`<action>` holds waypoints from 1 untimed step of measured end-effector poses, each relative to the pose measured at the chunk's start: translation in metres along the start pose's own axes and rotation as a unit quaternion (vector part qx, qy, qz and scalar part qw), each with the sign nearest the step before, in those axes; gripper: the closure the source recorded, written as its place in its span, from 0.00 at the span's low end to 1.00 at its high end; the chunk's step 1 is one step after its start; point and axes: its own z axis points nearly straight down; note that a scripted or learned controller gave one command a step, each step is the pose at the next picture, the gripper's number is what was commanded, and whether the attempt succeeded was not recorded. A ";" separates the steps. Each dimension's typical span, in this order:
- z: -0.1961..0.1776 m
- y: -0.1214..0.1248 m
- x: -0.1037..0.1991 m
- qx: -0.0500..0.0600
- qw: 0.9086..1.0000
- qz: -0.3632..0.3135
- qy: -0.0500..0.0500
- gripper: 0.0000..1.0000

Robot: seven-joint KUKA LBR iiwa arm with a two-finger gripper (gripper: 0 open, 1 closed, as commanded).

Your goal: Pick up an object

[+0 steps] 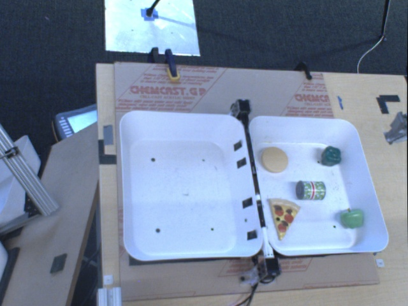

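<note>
Where 4 toys lie, right bin [366, 190]; perhaps food.

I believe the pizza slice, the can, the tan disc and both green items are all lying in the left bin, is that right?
Not quite: the camera view shows the pizza slice, the can, the tan disc and both green items lying in the right bin, not the left.

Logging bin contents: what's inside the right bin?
Right bin: tan round disc, dark green lump, small can on its side, pizza slice, green apple. All lie apart, nothing covered.
</note>
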 end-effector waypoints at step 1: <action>-0.022 0.046 0.103 0.010 1.000 0.014 0.006 1.00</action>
